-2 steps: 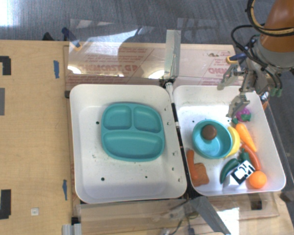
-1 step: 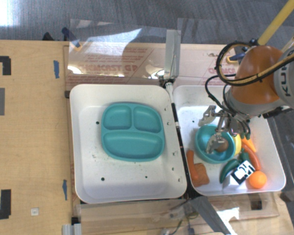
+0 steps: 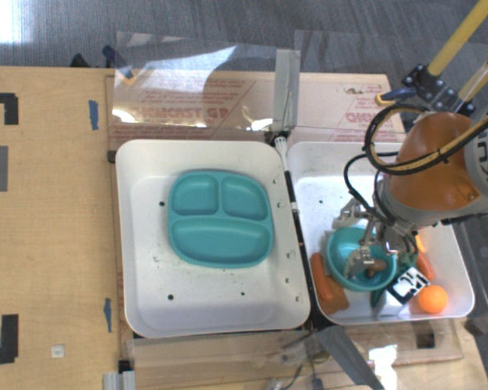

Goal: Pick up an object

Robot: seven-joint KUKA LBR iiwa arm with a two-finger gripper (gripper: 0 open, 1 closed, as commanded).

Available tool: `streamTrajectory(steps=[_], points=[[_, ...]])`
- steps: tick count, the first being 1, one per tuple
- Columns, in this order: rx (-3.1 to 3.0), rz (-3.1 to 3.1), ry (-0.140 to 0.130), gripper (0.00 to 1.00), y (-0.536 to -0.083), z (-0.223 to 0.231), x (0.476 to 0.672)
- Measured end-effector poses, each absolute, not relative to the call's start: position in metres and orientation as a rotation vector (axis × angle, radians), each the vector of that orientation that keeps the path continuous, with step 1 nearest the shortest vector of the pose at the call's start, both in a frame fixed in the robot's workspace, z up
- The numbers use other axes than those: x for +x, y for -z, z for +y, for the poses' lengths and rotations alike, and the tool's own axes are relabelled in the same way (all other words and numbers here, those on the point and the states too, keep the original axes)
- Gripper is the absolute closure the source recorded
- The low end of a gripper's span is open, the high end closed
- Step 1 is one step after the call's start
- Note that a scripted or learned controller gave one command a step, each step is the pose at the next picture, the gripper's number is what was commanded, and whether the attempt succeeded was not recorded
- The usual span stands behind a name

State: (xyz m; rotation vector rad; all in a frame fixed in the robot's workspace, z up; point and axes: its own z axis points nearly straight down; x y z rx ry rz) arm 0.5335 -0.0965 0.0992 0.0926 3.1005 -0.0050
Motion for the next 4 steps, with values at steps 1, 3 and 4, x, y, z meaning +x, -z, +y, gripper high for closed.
streamTrajectory(steps=[1, 3, 4], points=[[-0.074, 3.100, 0.023, 0.00, -0.098, -0.224, 0.523], [-0.064, 3.113, 0.005, 0.00, -0.095, -0.134, 0.538], [-0.060, 3.112, 0.006, 0.00, -0.095, -0.140, 0.531]])
